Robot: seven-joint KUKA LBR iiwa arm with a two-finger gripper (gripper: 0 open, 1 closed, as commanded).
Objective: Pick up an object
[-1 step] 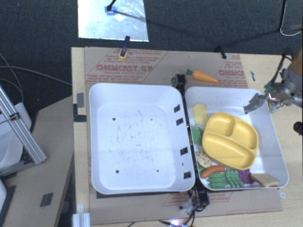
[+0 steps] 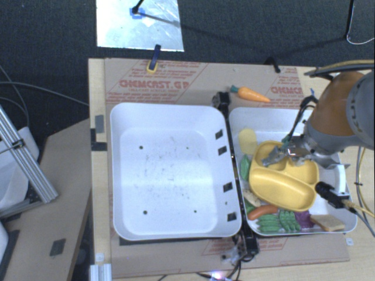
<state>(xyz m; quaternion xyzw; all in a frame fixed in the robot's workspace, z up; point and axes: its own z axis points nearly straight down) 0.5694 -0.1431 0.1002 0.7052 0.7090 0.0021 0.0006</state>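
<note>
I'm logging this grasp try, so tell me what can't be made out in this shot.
- Gripper: fingers too small and blurred over the yellow bowl to tell their state, or whether they touch it.
- Items under the bowl in the right bin: mostly covered.
- Arm: cut off by the right edge.

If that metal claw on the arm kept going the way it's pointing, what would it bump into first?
Most likely the yellow bowl in the right bin. The gripper points down and leftward right over the bowl's rim, so it probably meets that before the toy food beneath, though the depth is hard to judge.

Arm from right, hand (image 2: 274,157) low.
</note>
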